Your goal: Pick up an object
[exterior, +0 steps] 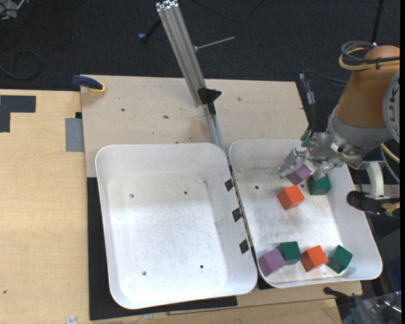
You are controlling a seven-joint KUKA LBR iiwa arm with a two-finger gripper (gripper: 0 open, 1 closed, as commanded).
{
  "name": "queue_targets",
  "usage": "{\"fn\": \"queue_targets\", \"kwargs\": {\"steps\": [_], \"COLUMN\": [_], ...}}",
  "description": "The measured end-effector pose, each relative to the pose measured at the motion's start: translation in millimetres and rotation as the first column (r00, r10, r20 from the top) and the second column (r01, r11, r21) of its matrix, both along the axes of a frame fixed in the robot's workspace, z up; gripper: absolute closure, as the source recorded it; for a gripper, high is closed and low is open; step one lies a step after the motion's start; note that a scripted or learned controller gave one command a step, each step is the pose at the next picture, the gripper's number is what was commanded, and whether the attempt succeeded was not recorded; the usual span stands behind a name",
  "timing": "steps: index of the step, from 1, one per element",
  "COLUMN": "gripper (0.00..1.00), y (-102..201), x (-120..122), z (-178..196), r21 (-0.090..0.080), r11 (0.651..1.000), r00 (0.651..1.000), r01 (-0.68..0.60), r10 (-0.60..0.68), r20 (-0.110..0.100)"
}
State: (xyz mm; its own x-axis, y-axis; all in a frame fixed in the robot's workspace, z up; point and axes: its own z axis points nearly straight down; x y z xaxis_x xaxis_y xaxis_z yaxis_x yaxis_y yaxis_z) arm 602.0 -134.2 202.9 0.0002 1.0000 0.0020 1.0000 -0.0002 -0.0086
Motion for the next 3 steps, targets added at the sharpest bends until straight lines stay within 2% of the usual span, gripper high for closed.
{"fn": "queue_targets", "kwargs": {"steps": [1, 2, 3], "gripper": [0.00, 0.00, 1.00], "y": [-5, -5, -5], "x": [-1, 0, -1], "z": [-64, -112, -102], "r21": [0.000, -0.003, -0.001], "r11": [1.000, 1.000, 1.000], "r00": [1.000, 1.000, 1.000], "r01": [0.001, 0.003, 0.011], "r10": [-0.001, -0.003, -0.011], "r20": [-0.001, 0.009, 0.007]}}
